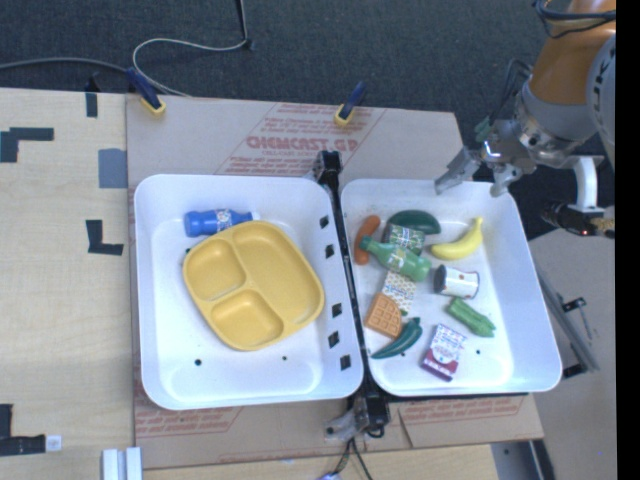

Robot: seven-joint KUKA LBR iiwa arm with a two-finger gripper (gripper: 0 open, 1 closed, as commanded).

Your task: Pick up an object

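Grey and orange, the arm hangs at the far right; its gripper (478,173) stands open and bare over the far rim of the right bin (530,298); we judge the step as approach, nothing picked yet. The banana (459,244) lies nearest below it, with room toward the right wall; the next move calls for descent clear of that rim.

We've got a bench (60,298) with a cardboard sheet (290,138) on top, and two white bins sitting side by side on it: left bin (160,368), right bin (535,353).
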